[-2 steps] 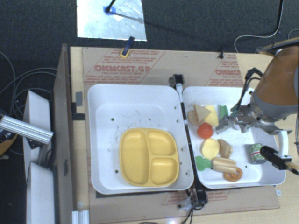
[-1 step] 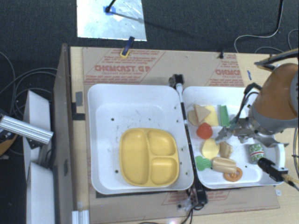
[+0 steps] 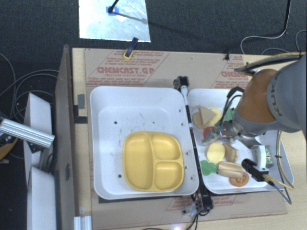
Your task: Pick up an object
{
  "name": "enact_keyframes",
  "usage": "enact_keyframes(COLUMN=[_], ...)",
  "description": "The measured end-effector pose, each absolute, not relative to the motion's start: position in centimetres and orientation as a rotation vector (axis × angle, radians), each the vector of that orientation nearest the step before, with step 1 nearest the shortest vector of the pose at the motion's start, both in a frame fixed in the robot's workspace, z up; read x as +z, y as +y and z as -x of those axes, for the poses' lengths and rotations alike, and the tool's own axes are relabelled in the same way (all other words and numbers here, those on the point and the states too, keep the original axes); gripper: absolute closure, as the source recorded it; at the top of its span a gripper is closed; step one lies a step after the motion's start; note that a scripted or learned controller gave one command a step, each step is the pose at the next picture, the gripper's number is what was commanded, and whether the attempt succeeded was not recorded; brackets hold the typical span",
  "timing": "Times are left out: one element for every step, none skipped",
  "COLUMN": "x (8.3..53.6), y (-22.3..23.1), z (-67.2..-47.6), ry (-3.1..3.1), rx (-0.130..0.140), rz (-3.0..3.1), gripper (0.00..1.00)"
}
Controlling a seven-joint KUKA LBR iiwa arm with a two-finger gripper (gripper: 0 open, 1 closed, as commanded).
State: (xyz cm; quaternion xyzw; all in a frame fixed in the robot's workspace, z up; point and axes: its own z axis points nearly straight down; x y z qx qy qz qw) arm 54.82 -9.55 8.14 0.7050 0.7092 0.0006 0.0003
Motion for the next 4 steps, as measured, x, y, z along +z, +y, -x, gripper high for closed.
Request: enact_keyframes(x=[14.9,8.1,8.4,9.9], y=[-10.6,-9.7,-10.6,-10.6], z=[-60.7,-56.3,-50.8,-51.4], ry=[2.221,2.224,2.221,2.216], rx=[0.010,-0.002,-0.002,0.011], rz=[-2.208,-2.224,-2.225,-2.213], gripper=[0.00,0.00,0.00,1.00])
